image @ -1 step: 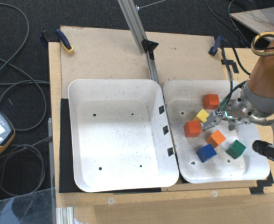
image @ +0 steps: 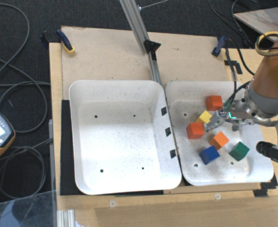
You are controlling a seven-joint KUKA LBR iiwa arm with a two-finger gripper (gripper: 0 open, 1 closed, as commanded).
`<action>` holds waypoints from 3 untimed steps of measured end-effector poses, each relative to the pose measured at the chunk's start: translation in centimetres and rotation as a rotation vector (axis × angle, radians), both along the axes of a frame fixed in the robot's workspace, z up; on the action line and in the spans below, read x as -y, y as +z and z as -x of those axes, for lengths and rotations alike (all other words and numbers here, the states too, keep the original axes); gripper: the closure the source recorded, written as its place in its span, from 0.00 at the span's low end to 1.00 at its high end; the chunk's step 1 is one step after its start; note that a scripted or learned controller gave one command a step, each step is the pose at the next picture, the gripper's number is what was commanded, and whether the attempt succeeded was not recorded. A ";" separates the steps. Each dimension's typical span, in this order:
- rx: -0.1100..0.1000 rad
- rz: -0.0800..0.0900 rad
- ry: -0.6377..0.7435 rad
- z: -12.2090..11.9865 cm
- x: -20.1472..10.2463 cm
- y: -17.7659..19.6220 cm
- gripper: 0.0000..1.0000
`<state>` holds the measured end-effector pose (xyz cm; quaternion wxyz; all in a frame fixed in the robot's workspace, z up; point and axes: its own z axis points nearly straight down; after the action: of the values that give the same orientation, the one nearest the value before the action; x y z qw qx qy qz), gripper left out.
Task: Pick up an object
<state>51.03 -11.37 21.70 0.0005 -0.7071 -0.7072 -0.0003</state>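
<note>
Where the arm (image: 271,74) reaches in from the right, its gripper (image: 218,120) sits low over the right bin (image: 224,176), among the blocks. The finger state cannot be told: the metal tips blur together, and no block is visibly between them.

All places below are given relative to the gripper.

- Yellow block (image: 205,117): just beside it to the left, touching or nearly touching the tips.
- Red block (image: 195,130): down and to the left, next to the yellow block.
- Upper orange block (image: 214,102): just above it, toward the far wall of the bin.
- Lower orange block (image: 219,140): just below it.
- Blue block (image: 209,155): further below, past the lower orange block and slightly left.
- Green block (image: 239,151): below and to the right, near the bin's front right corner.

All six blocks rest on the floor of the right bin. The left bin (image: 82,96) lies well to the left, its rim meeting the right bin's rim. A metal rail (image: 136,20) slants up from the junction of the two bins toward the top edge.
</note>
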 end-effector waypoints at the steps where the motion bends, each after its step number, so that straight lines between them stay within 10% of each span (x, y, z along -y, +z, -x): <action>1: -0.008 -0.002 0.000 0.0 -0.6 -6.2 0.00; 2: 0.012 0.008 -0.005 -0.3 -0.2 -10.6 0.00; 3: 0.017 0.008 -0.004 -0.4 -0.2 -9.5 1.00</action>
<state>51.45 -11.14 12.23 -0.0082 -0.7083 -0.7058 -0.0034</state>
